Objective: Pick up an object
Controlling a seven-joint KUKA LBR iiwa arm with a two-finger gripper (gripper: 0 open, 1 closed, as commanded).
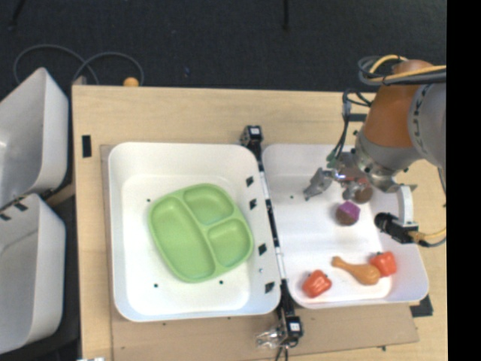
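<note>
we see a wooden bench (90, 201) on dark floor (188, 28), two white bins; gripper (338, 180) spread wide, holding nothing, over the right bin (301, 232) beside a purple object (347, 213).

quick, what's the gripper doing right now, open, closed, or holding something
Gripper: cannot be told from this view; it sits over the right bin, just above the purple object, with nothing seen held.

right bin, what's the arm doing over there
The arm's gripper hovers over the right bin, just above a purple toy, with nothing visibly held. A toy chicken drumstick and two red peppers lie near the front. The left bin holds a green divided plate.
</note>
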